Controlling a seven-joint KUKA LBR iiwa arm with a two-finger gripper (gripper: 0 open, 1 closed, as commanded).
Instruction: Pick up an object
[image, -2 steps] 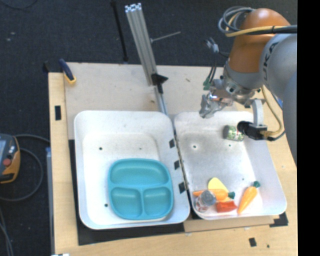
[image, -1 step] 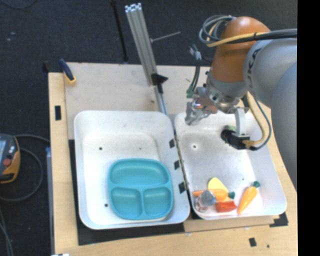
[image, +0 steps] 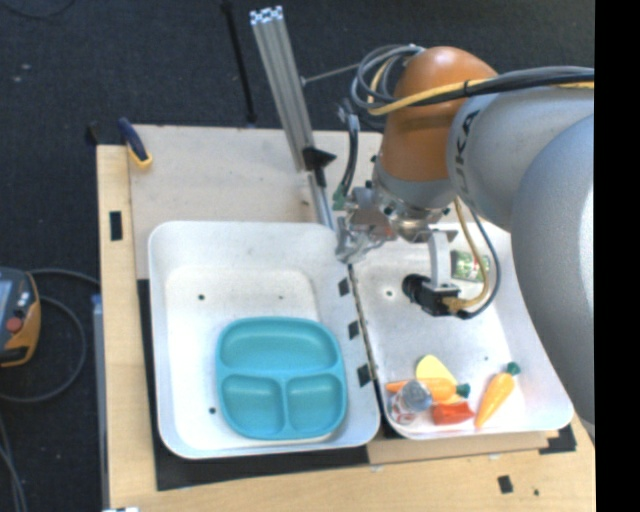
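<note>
My gripper (image: 349, 243) hangs below the orange wrist band, at the far left corner of the right bin (image: 390, 290), close to the wall between the two bins. A cluster of small toys lies at the near end of that bin: a yellow piece (image: 433, 372), an orange carrot with a green top (image: 495, 396), a red piece (image: 451, 412) and a greyish round thing (image: 408, 401). The gripper is well away from this cluster, toward the far side. Nothing shows between its tips.
A teal divided plate (image: 282, 377) lies in the near half of the left bin (image: 200, 260). A slanted metal rail (image: 292, 110) rises behind the bins, just left of the wrist. The grey arm covers the right bin's far right side.
</note>
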